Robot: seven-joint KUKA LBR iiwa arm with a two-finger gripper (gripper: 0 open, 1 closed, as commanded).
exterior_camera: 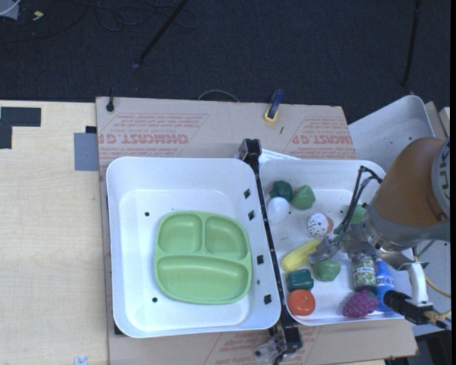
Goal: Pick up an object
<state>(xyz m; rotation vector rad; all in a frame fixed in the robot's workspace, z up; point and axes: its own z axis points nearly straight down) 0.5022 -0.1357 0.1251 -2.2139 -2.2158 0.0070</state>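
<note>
My gripper (328, 251) is low in the right bin (342, 175), reaching in from the right under the grey arm with its orange band. It hangs just above a round green object (327, 270) and next to the right end of a yellow banana (299, 256). A white spotted ball (317, 224) lies just behind the gripper. Nothing can be seen held.
Around these lie a dark green piece (281, 191), a light green piece (304, 197), a white ball (277, 208), a teal block (299, 280), an orange-red ball (302, 303), purple grapes (359, 304) and a small bottle (363, 272). The left bin (129, 204) holds a green divided plate (203, 257).
</note>
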